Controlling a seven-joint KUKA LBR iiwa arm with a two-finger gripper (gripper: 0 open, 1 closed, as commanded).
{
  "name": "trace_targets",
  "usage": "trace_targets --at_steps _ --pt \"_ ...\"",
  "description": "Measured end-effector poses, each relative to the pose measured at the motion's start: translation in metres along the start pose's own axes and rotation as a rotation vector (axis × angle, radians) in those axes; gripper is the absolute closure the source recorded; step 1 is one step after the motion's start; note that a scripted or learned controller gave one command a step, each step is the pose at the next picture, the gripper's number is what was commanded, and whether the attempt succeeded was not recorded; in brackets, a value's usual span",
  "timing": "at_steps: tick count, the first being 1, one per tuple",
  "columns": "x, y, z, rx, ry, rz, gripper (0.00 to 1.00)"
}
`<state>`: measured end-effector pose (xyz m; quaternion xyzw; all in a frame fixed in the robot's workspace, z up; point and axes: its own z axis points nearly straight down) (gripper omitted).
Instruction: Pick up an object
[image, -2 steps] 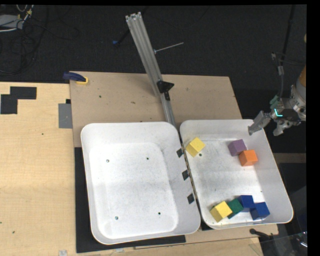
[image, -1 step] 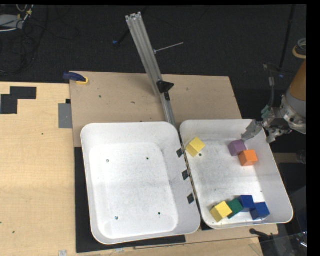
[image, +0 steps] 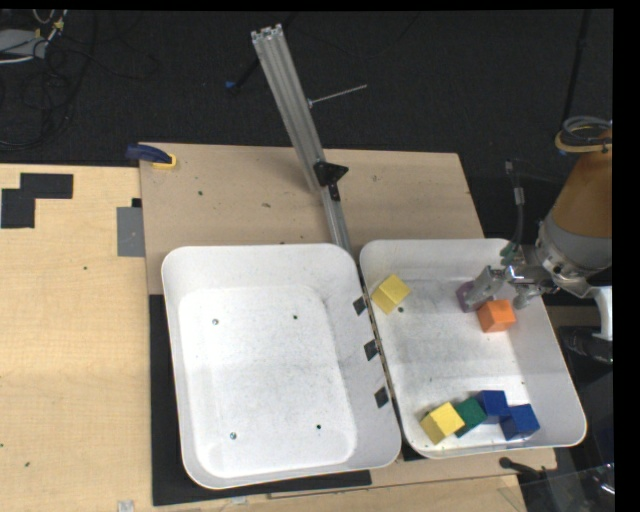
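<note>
The gripper (image: 494, 287) hangs over the upper right part of the right bin (image: 560, 375), coming in from the right below the arm's orange band. An orange block (image: 497, 317) lies directly beneath it, touching or nearly touching its tip. A small purple block (image: 467, 294) sits against the gripper's left side. I cannot see any object held. A yellow block (image: 391, 293) rests near the bin's upper left wall.
At the right bin's front, a yellow block (image: 441, 421), a green block (image: 468, 413) and two blue blocks (image: 493, 403) (image: 519, 421) cluster together. The left bin (image: 190, 300) stands alongside. A slanted aluminium rail (image: 300, 120) rises behind the bins.
</note>
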<state>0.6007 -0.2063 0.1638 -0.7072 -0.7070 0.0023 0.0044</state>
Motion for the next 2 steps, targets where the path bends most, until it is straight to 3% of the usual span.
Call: trace_targets --at_steps 1,2 --pt "-0.0001 -0.0004 0.0404 -0.020 -0.007 0.001 0.00" --pt "-0.0012 -0.0001 0.0306 -0.022 -0.008 0.006 1.00"
